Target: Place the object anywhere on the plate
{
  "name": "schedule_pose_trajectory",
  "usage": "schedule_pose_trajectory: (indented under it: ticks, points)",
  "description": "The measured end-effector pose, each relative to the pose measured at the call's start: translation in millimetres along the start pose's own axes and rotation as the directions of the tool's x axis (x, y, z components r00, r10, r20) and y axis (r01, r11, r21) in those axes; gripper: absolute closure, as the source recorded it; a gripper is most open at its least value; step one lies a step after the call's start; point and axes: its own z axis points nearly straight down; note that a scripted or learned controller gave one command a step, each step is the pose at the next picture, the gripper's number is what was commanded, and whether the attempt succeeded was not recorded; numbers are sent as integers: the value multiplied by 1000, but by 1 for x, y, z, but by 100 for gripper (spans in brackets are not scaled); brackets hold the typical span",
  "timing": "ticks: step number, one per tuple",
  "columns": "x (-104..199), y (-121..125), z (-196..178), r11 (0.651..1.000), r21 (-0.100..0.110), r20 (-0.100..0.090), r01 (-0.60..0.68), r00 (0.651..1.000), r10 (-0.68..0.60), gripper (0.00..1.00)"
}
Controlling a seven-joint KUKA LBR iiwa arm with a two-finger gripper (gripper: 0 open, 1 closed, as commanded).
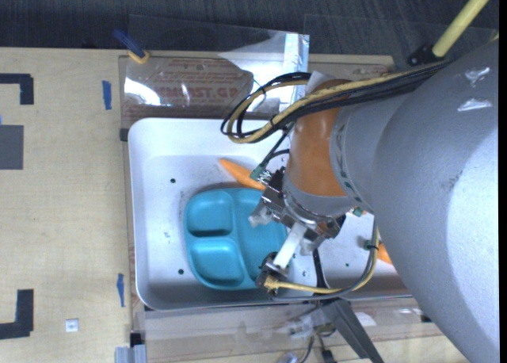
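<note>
Your claw hangs over the right edge of the teal plate, low in the white bin, and the wrist hardware covers its business end, so you cannot tell from this view how it is set or whether anything sits in it. Treat it as unconfirmed.

The likely object is the orange carrot-like piece. Its tapered tip pokes out just beyond the plate's far rim, lying on the bin floor; the rest runs under the wrist, out of sight. You cannot tell whether it touches the plate's edge. A second orange scrap shows at the right, close against the arm; what it is cannot be made out.

The plate itself is divided, with two compartments visible on its left side, both bare. Its right portion lies beneath the wrist.

If you take the object as still in the bin, the step in hand is the pick. Come at the carrot across its narrow width, not along its length, so it cannot roll out. Lift clear before travelling, since the plate has a raised rim that would catch a low carry. Any compartment will do, so aim for the middle of the plate, not an edge. Mind the loose cables looping above the wrist as you turn.
</note>
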Motion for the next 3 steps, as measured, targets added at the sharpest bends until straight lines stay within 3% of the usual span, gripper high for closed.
schedule_pose_trajectory:
  ticks: [1,2,3]
  points:
    - [0,0,-8,1000,4,5,3,1000,-3,100]
    - [8,-6,48,914,1,1,407,914,-407,100]
    - [-27,22,-46,811,-10,0,584,812,-584,100]
